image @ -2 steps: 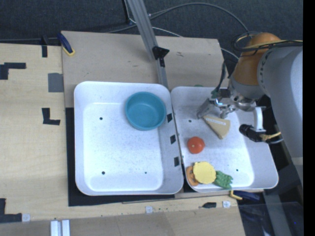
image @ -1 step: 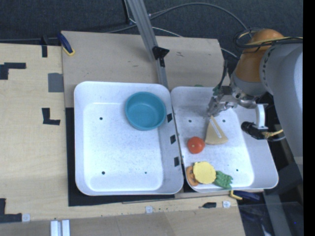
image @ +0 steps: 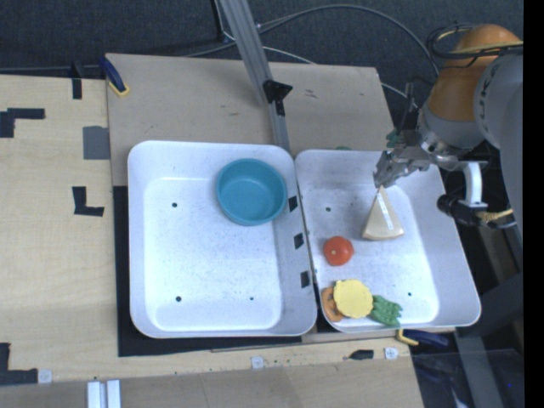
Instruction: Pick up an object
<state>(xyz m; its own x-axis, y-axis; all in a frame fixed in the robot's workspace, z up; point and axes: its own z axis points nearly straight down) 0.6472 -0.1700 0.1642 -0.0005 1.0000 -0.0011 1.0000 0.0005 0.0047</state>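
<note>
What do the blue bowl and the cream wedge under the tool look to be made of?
Bowl: probably plastic, with uniform matte blue colour and a smooth thick rim. Wedge: likely moulded plastic or foam toy food, plain pale surface with a faint sheen; too small to tell which.

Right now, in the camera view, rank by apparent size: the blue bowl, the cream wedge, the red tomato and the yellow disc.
1. Round blue bowl, clearly largest.
2. Cream wedge-shaped piece and flat yellow disc look alike; unranked.
3. Small red tomato, smallest.
</note>
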